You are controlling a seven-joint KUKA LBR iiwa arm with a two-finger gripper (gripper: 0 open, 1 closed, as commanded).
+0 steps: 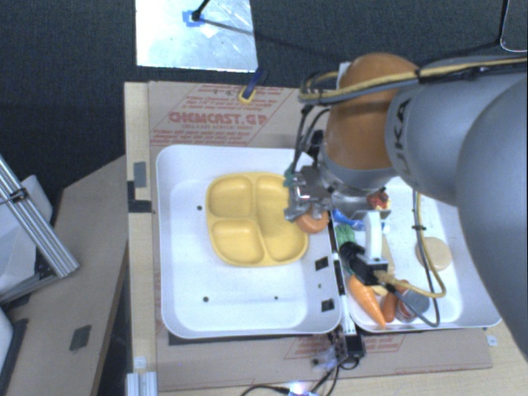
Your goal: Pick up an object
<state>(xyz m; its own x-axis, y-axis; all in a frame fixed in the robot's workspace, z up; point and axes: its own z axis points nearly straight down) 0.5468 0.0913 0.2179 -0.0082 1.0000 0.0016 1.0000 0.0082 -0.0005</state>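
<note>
We see the claw [304,209] low over the right edge of the yellow divided tray [247,221] in the left bin [177,246]. A small orange object [313,222] sits right at the claw's tip, touching it; we cannot tell whether it is gripped. A carrot [367,297] lies in the right bin [462,299].

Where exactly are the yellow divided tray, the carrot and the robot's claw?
yellow divided tray [239,242]: camera view, lower left compartment's floor.
carrot [365,297]: camera view, middle of its orange body.
claw [299,202]: camera view, metal fingertip area at the tray's right edge.
</note>
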